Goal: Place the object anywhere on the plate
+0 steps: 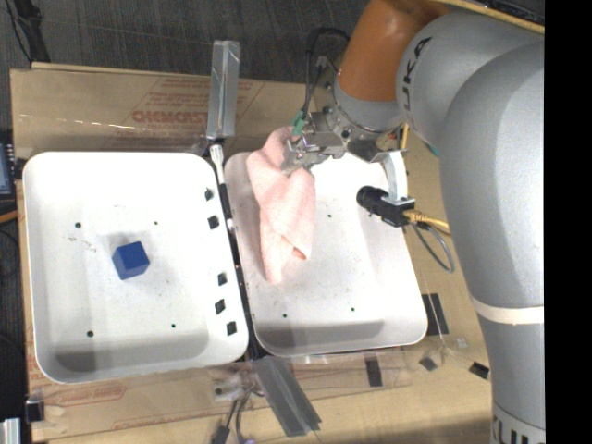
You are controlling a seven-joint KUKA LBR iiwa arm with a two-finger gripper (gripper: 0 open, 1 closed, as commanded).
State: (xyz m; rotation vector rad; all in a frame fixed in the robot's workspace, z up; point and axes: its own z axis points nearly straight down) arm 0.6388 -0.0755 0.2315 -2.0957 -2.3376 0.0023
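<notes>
Gripper (303,149) pinching the top of a pink cloth (282,213) hanging over the right bin (393,285), blue cube (130,259) resting in the left bin (55,248)

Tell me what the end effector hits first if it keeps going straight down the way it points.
Most likely the pink cloth right under the end effector, then the right bin floor; depth is hard to judge from this slant.

One fixed camera is looking down at a slant from above the surface (74,100), taking in both white bins side by side: left bin (55,276), right bin (388,285). It is sitting fairly near, so the arm (481,137) is looming large, coming in from the frame's right.
</notes>
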